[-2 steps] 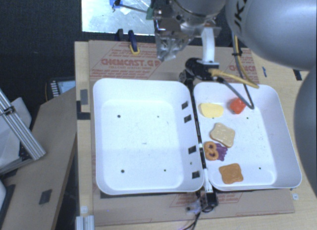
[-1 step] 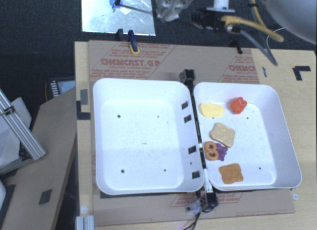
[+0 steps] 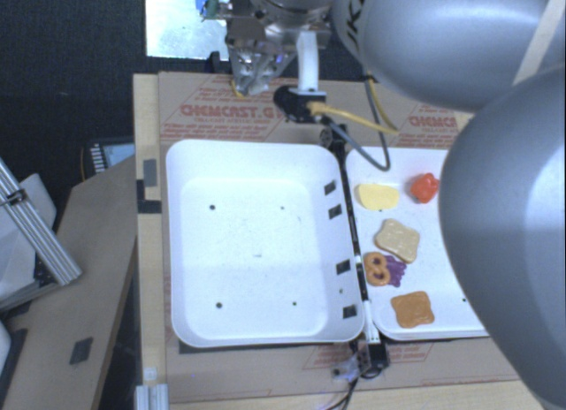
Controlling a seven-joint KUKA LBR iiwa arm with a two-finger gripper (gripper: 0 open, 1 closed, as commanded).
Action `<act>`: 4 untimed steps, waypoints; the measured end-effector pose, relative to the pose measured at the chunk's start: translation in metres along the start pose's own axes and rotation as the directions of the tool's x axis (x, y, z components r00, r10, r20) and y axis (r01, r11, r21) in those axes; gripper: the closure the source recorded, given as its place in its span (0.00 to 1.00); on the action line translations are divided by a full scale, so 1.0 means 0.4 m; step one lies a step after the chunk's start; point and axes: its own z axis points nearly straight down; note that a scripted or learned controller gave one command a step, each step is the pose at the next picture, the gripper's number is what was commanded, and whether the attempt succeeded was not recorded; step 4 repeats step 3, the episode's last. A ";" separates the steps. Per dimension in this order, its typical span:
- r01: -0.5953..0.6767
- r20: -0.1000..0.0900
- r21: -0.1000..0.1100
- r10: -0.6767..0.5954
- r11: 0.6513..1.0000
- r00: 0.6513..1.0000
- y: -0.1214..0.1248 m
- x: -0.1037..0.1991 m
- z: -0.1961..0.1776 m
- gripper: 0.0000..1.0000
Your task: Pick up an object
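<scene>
Camera view looks down at a slant on two shallow white bins set side by side on a sheet of brown cardboard (image 3: 221, 108) printed with red letters. The divider (image 3: 347, 223) where the two bins meet, a dark strip with small black clips, serves as the landmark.

Left of the divider lies the left bin (image 3: 190, 311), its bare floor marked with a few small dark dots. Right of the divider lies the right bin (image 3: 442, 240), partly covered by the large grey arm (image 3: 460, 37) that reaches in from the right.

All the objects sit in the right bin, close to the divider. A yellow flat piece (image 3: 378, 196) lies just right of the divider's upper part. A red-orange lump (image 3: 424, 187) sits farther right of it, near the arm's edge. Below the yellow piece, a tan slice like toast (image 3: 398, 240) lies tilted. Just beside the divider, an orange pretzel shape (image 3: 378, 269) rests on something purple (image 3: 394, 270), touching the tan slice's lower edge. Lower still, a brown-orange square piece (image 3: 412, 308) lies apart from the others.

The gripper (image 3: 252, 68) hangs well above the divider's far end, over the cardboard beyond the left bin, away from every object. Nothing shows between its fingers; whether they are spread or closed I cannot tell. A yellow cable (image 3: 358, 119) runs from the wrist toward the divider's top.
</scene>
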 end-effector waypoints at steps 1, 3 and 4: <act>0.002 -0.009 -0.029 -0.002 1.000 1.000 -0.015 -0.003 -0.410 1.00; 0.001 -0.010 -0.029 -0.002 1.000 1.000 -0.052 -0.069 -0.080 1.00; 0.001 -0.010 -0.029 -0.002 1.000 1.000 -0.052 -0.069 -0.080 1.00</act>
